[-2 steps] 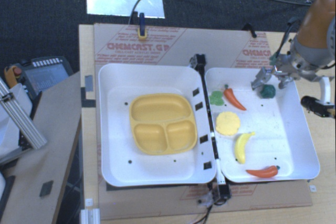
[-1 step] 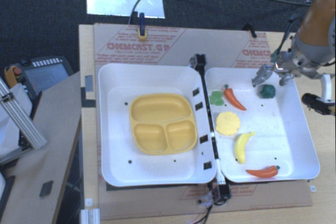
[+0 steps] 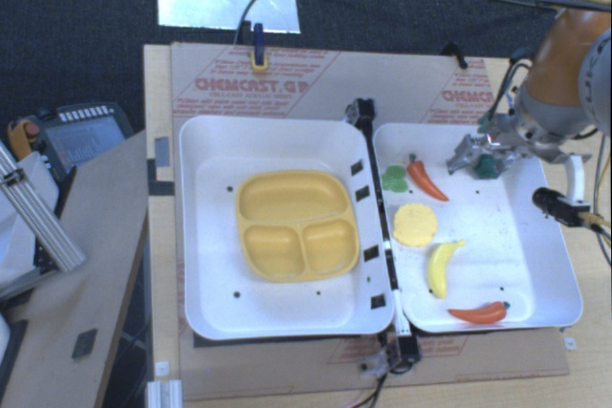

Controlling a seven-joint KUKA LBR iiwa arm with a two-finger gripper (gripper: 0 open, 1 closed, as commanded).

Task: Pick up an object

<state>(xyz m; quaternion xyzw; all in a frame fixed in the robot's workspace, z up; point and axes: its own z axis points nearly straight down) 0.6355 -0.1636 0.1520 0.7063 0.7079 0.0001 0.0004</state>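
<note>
Green object (image 3: 489, 167) at the jaws (right bin (image 3: 535, 244)).

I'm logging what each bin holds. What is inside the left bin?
The left bin holds one thing: a yellow divided tray with three compartments, lying flat, nothing in them. Bare white floor shows around it; what lies beneath the tray is covered.

Glossy white plastic bins (image 3: 287, 134), matt yellow plastic tray (image 3: 295, 225), cardboard base (image 3: 316, 76)

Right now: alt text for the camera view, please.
The arm's tool sits low at the far right bin's back, beside a dark green object. That bin holds two red peppers, a banana, a yellow disc; the left bin holds a yellow divided tray.
</note>
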